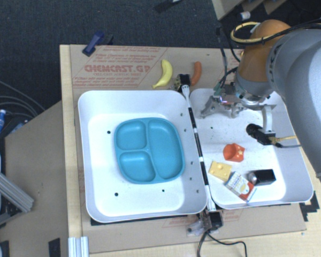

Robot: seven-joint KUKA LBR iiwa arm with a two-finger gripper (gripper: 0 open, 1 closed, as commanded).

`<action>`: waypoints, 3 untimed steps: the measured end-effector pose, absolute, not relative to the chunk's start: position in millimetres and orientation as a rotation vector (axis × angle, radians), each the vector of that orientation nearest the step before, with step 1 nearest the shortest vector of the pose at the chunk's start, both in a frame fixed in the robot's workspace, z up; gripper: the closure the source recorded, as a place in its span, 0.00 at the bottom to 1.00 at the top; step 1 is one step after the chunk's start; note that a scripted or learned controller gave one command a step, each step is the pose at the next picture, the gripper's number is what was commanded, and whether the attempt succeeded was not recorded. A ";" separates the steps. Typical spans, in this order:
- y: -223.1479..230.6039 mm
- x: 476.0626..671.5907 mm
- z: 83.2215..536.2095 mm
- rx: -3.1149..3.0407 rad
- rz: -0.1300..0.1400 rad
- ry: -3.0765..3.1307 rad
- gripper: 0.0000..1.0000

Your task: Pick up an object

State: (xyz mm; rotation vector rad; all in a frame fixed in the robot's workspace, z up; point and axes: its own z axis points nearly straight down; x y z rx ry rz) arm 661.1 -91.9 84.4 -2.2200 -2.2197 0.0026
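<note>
Crowding the right bin, orange block, cheese wedge, black items, claw state unclear

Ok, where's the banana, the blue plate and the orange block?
banana (163, 74), camera view, on the middle of its curve.
blue plate (149, 150), camera view, on the ridge where its compartments meet.
orange block (235, 152), camera view, on its top face.

Light fell evenly from above, bright on the left bin, whose white floor washed out near glare. The blue tray cast a soft shadow. The arm, close to the lens, was blurred and oversized; the floor beyond it stayed dim.
</note>
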 end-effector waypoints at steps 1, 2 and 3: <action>-91.6 662.0 95.4 -2.221 0.001 -2.223 1.00; -91.6 661.9 95.2 -2.220 0.002 -2.223 0.00; -93.6 655.4 84.7 -2.221 0.002 -2.220 0.00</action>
